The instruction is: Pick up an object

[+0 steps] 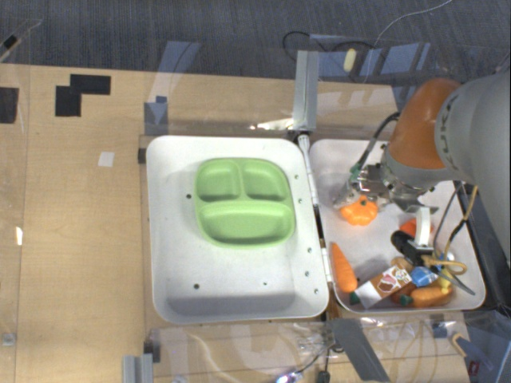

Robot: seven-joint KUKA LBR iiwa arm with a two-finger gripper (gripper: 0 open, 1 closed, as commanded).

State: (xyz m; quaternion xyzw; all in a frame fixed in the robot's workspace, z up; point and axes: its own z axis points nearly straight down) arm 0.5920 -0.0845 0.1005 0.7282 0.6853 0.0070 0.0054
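The hand (366,187) sits low in the right bin (335,159), just above an orange toy (358,211); its grip cannot be told. It may skid off the rounded toy.

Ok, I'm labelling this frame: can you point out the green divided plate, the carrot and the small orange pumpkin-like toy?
green divided plate (243,200): camera view, central ridge between compartments.
carrot (343,267): camera view, middle of its orange body.
small orange pumpkin-like toy (358,212): camera view, its rounded body.
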